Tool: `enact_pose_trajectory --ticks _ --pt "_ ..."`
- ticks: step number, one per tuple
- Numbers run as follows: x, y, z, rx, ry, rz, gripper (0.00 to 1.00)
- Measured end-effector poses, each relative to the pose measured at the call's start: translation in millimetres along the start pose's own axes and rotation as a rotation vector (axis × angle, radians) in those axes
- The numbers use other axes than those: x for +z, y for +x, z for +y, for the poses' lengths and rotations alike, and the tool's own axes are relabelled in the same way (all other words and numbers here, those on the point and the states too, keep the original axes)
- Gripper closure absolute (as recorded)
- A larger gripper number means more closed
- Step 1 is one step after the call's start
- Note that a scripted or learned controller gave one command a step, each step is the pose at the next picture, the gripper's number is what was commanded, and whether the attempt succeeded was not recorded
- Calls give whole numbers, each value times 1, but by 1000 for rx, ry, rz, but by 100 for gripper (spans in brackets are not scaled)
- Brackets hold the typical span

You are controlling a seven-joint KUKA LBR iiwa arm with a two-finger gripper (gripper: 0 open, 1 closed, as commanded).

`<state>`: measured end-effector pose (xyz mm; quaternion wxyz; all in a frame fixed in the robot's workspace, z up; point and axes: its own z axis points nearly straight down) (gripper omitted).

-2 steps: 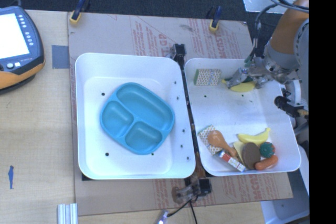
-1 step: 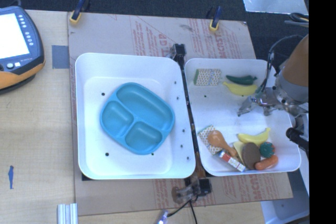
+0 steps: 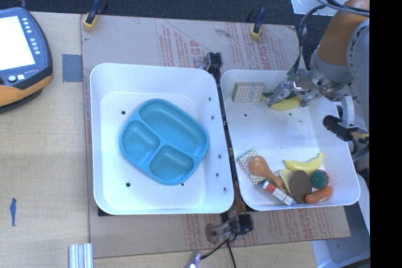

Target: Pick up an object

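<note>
One yellow piece point(image 3: 284, 104) sits at the gripper point(image 3: 290, 95) in the right bin point(image 3: 264, 128) (fingers seemingly clamped on it, view poor); grasp step, a clean lift next.

A: What sort of place is this?
B: A robotics lab: teach pendant point(image 3: 19, 53) on the table point(image 3: 38, 154), clamps point(image 3: 94, 12) pinning a cardboard sheet point(image 3: 176, 41), twin white bins point(image 3: 100, 135).

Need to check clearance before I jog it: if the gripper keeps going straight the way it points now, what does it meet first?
The gripper points toward the view's left, low in the right bin. A yellow object sits at its tip, so that comes first, then the green-edged sponge. Height is unclear from above.
</note>
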<state>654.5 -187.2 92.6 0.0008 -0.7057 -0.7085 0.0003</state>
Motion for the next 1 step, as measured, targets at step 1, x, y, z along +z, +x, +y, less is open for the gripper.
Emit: enact_pose_trajectory --ticks 1 --pt "1 -25 -84 0 3 -1 0"
